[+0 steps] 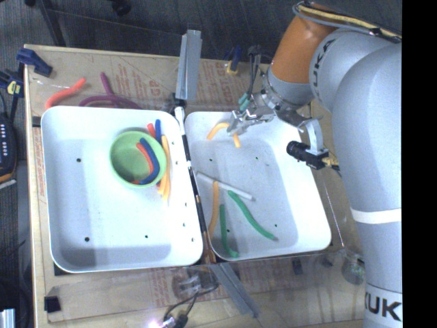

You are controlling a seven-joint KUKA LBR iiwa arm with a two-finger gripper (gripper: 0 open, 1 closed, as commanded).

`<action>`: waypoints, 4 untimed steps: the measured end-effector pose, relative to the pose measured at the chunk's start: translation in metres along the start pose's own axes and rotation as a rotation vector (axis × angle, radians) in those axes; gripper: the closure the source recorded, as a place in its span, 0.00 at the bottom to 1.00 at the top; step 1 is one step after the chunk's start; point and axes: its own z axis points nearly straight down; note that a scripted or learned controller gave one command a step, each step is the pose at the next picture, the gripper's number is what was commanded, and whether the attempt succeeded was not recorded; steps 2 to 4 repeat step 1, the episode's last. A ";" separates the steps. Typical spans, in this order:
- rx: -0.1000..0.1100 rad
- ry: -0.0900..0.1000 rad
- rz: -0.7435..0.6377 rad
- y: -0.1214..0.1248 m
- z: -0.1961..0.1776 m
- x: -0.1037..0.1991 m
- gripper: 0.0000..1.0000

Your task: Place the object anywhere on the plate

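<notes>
Up at the far end of the right bin [311,214], we see a bent orange-yellow strip [220,128] hanging between the fingers of the gripper [239,118], one limb sweeping left and a shorter piece dropping just below the fingertips. So the gripper is closed on the strip, raised over the bin's far left corner. It looks thin, soft and curved, like a rubbery noodle. Well apart from it, in the left bin [68,238], sits the green plate [136,159], already carrying red, blue and orange strips. Nearer us in the right bin lie two green strips [252,217], an orange strip [214,203] and a pale stick [225,185].
</notes>
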 end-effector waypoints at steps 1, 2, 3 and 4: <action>0.000 0.000 0.000 0.000 0.000 0.000 0.00; 0.000 0.000 0.000 0.000 0.000 0.000 0.00; 0.000 0.000 0.000 0.000 0.000 0.000 0.00; 0.000 0.000 0.000 0.000 0.000 0.000 0.00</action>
